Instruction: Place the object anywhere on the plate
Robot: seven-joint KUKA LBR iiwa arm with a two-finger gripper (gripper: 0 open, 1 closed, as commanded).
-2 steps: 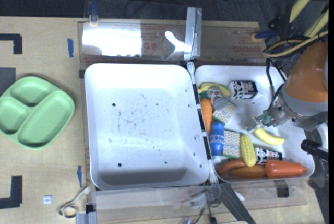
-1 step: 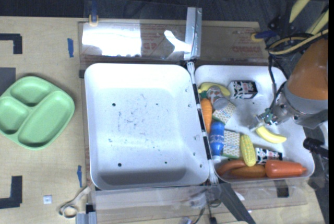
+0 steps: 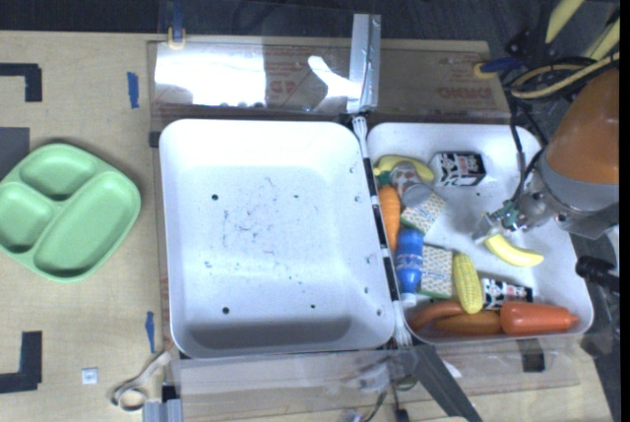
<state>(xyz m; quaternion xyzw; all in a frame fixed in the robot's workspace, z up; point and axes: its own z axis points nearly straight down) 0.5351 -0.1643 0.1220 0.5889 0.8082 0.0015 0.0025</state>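
A green divided plate (image 3: 67, 211) lies on the bench to the left of both bins. My gripper (image 3: 504, 218) is low in the right bin (image 3: 563, 147), just above the near end of a small yellow banana (image 3: 516, 251) that lies on the bin floor. The view does not show whether the banana is between the fingers. The orange-banded wrist (image 3: 591, 140) hides the bin's right side.
The right bin also holds a carrot (image 3: 391, 213), a blue bottle (image 3: 409, 261), a corn cob (image 3: 467, 278), a red sausage (image 3: 532, 317), a second banana (image 3: 404, 165) and a black-and-white carton (image 3: 459, 167). The left bin (image 3: 266, 233) lies between the right bin and the plate.
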